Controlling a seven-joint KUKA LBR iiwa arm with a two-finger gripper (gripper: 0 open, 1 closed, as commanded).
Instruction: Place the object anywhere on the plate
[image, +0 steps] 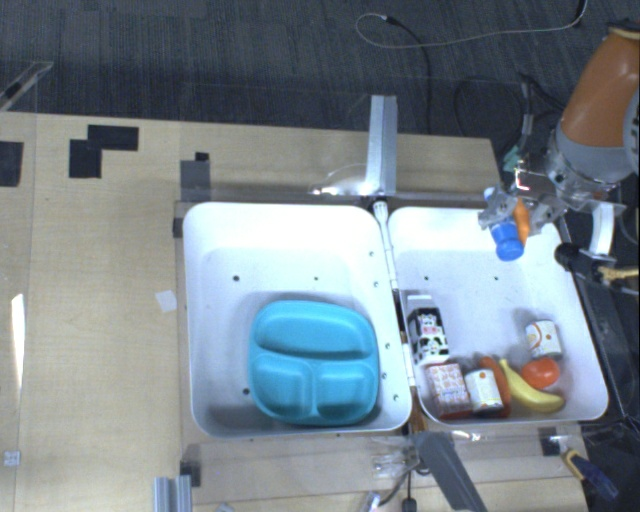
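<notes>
A blue-and-orange object (511, 238) is seen clamped between the fingers of the gripper (508, 222), raised above the right bin (590, 340).

Open room around the plate, clutter in the neighbouring bin

The blue plate (314, 360) sits toward the near side of the left bin (215, 260), bare white floor behind it; beyond the divider (392, 300) to its right, a milk carton (427, 332), packets (447, 385), banana (530, 390) and tomato (541, 372) crowd that bin's near end.
</notes>
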